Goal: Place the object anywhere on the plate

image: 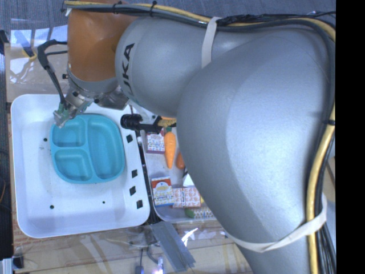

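Observation:
A light blue plate [88, 150] with three compartments lies in the left white bin [34, 210]. My gripper [63, 116] hangs over the plate's top left corner, just at its rim, below the orange band of the wrist. A small greenish bit shows at its tip, too small to tell what it is. The big grey arm covers most of the right bin [162, 213].
In the visible strip of the right bin lie an orange carrot [170, 147], a small red and white box [155, 142] and more small printed boxes [171, 194] near the front. Black marks dot the left bin's right wall [136, 176].

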You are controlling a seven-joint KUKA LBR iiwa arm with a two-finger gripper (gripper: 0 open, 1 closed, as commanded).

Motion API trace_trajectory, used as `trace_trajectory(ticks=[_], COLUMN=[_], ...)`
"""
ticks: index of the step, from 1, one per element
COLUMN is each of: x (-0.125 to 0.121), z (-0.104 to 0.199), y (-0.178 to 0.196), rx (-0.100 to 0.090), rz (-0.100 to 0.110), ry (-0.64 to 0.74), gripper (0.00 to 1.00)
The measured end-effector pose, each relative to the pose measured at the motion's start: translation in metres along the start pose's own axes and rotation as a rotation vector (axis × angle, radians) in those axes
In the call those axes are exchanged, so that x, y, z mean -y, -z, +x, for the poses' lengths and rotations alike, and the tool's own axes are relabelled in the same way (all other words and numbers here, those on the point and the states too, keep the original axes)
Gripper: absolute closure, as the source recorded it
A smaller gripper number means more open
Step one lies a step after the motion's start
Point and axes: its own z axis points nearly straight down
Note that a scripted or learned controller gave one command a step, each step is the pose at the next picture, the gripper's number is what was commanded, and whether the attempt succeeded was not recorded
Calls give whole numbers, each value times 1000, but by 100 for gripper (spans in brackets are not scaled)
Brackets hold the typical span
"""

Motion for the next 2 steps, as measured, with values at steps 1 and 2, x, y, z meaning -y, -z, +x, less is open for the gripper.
trace_trajectory(ticks=[1,2], x=[0,-1], z=[0,0], y=[0,10], rx=[0,2], rz=[0,0], ry=[0,4], gripper=[0,100])
